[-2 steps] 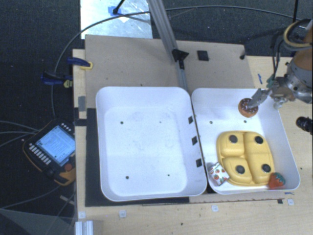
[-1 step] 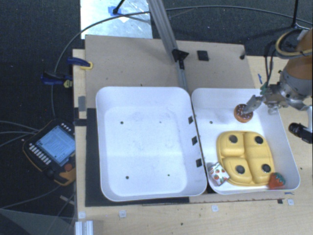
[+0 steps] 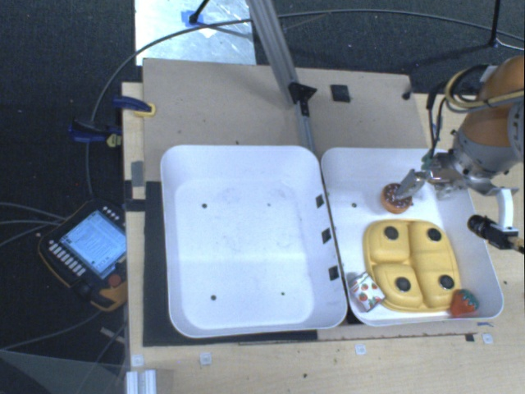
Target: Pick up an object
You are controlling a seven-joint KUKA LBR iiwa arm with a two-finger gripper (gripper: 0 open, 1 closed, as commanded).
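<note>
Nearest the lens, at the right bin's front edge, lie a crumpled wrapper (image 3: 364, 290) and a strawberry toy (image 3: 464, 302), flanking a yellow four-well tray (image 3: 413, 264) that takes up most of the right bin (image 3: 349, 179). Behind the tray sits a small brown ring, a donut (image 3: 397, 198), close to the bin's back half. Over it the hand (image 3: 408, 185) reaches in from the right, tips at or touching the donut's upper edge; whether the tips are apart or together cannot be told at this size, and nothing is seen clamped between them. Left bin (image 3: 176, 179) carries only small dark dots on its floor. Judged risks: the donut is low and round, so a closing grip set off-centre could push it aside or pinch only its rim and drop it on the lift; the tray just in front leaves little room, and a slide that way could wedge the donut against it. A pendant (image 3: 86, 249) lies on the floor left of the counter (image 3: 230, 105); its lit screen is unreadable. No brand, label or writing can be read anywhere.
</note>
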